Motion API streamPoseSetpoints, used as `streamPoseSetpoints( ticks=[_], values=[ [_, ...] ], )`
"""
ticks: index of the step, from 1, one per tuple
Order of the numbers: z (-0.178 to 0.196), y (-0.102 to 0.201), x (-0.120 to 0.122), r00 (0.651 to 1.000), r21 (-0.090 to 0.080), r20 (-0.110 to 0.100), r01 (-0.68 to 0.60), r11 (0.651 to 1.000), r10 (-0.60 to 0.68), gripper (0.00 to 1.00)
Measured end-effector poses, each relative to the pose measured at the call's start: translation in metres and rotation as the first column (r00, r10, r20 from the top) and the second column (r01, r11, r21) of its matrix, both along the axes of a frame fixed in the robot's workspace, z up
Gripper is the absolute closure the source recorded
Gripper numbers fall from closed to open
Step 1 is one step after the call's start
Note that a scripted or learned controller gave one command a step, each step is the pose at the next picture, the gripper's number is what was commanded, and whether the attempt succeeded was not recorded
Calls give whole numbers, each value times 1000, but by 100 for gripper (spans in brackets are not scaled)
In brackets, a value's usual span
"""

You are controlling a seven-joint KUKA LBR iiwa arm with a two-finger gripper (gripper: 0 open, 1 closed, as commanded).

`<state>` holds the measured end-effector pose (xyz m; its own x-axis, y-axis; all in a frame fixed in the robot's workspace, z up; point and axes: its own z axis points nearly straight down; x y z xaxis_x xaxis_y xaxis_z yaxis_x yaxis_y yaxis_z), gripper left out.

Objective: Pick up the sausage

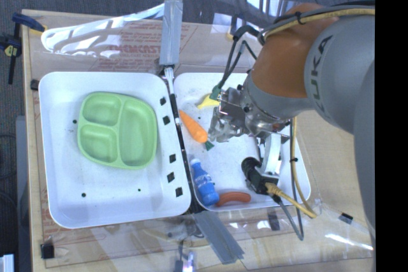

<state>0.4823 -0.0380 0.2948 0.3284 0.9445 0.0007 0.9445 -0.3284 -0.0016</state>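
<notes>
The wooden bench (29, 105) ran pale across the frame, and two shallow white bins sat on it side by side, touching along the middle. The left bin (54, 156) filled the left half; the right bin (303, 185) lay lower right. Grey tape (171, 32) ran up from their seam toward the top, and another grey strip (213, 236) angled off below it. Clear plastic sheeting (95, 38), with red print showing beneath it, lay on the bench at upper left, behind the left bin.
</notes>
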Motion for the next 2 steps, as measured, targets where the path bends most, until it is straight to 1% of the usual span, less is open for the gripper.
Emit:
streamPoseSetpoints(
  ticks=[1, 2],
  values=[
    [30, -32, -6, 797, -4, -5, 604, 797, -604, 100],
    [-53, 35, 18, 982, -1, -6, 188, 982, -188, 100]
  ],
)
